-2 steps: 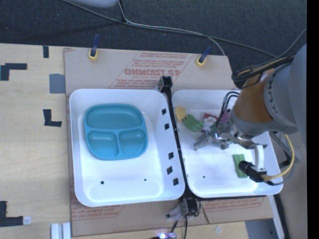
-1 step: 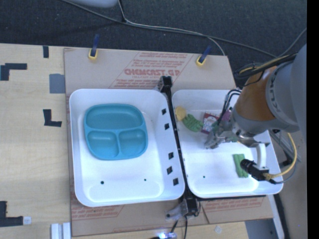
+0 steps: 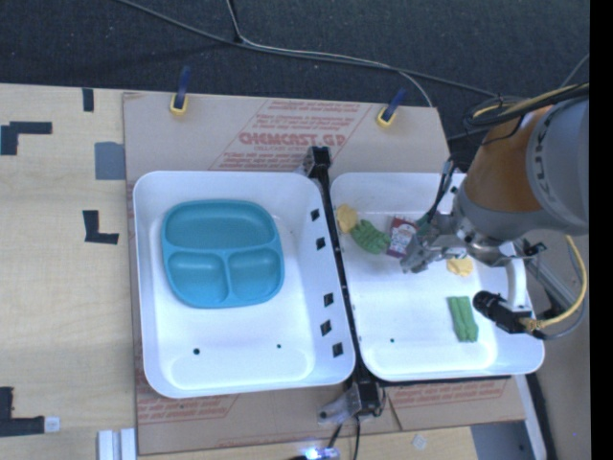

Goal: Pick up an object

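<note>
I see my gripper [image 3: 414,257] low in the right bin [image 3: 421,348] beside the dark red packet [image 3: 402,235], probably lining up a grasp, though I cannot tell how the jaws stand.

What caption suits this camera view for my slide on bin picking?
KUKA arm's gripper reaches into the right bin beside a dark red packet; a blue divided plate lies in the left bin.
</note>
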